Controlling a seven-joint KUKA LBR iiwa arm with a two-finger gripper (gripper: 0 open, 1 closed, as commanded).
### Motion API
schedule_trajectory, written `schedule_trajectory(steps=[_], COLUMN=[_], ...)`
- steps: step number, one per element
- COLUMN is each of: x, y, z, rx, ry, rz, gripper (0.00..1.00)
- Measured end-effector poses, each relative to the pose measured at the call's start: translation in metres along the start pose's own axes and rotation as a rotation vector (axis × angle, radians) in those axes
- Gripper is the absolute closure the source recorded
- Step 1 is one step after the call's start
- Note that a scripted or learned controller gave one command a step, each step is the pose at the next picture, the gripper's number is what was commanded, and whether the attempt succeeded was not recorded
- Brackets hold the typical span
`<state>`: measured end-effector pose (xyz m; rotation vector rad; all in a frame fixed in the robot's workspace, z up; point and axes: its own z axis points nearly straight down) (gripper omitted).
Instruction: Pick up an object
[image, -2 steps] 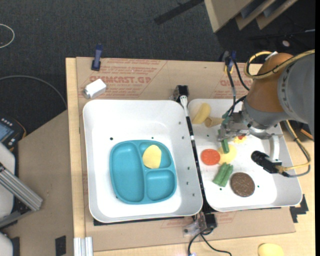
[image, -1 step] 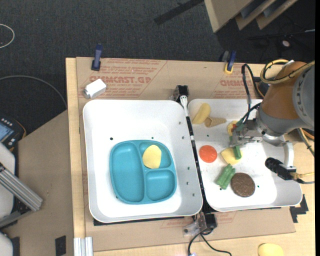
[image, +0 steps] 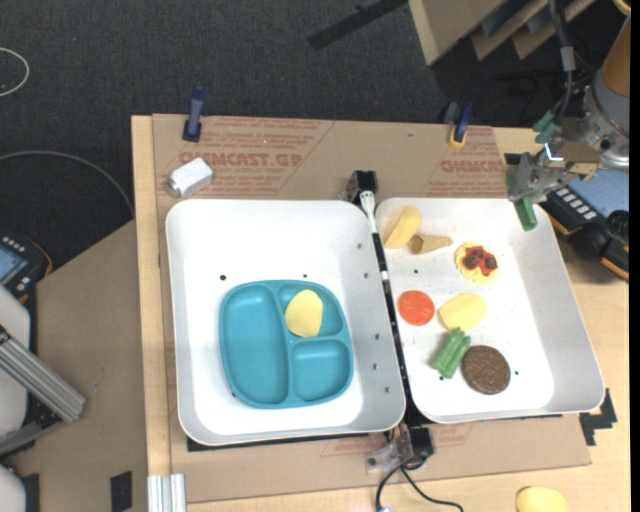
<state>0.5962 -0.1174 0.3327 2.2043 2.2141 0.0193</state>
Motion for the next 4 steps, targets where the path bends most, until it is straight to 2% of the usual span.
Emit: schedule_trajectory(steps=[1,2,3,4], x=[0.051,0.067,0.091,0.138], y=[-0.045,-0.077,-0.102,-0.116], z=[0.048,0.1,0.005,-0.014], rx=[0.028,0.03,0.01,0.016], ry=[0.007,0.006,0.004,0.005], rz=[0.001,0.005,0.001,-0.002], gripper=[1.0,1.0,1.0,1.0])
